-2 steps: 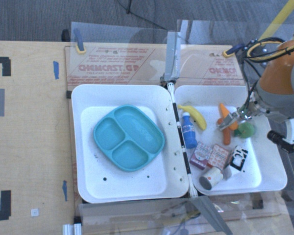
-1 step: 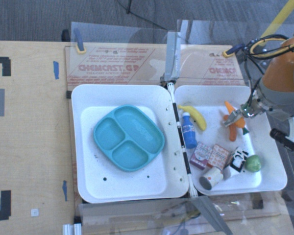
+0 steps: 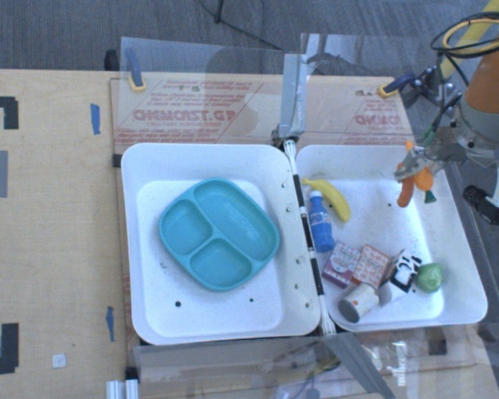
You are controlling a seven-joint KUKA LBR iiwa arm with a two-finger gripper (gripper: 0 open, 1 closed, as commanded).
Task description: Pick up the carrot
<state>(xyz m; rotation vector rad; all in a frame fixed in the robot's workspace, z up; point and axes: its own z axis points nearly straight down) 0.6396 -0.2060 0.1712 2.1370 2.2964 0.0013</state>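
Nearest the camera, along the front of the right bin [image 3: 470, 310]: a pale cup [image 3: 359, 300] on its side, two small pink cartons [image 3: 357, 264], a black-and-white toy [image 3: 406, 270], a green ball [image 3: 429, 277]; further back, a blue bottle [image 3: 320, 221] beside a banana [image 3: 333, 199]; over in the left bin [image 3: 141, 248], a teal divided plate [image 3: 219, 233]. Up at the right bin's far right side, the carrot [image 3: 407, 191], orange, long axis near upright and a little tilted, top end caught between the fingers of the gripper [image 3: 416, 166], lower end hanging free above the bin floor; narrow, closed on the carrot's upper part. Directly below the gripper, then, not off to either side; well apart from the other items. Likely left to do: a straight lift, keeping the carrot from slipping, since held only by its top end.
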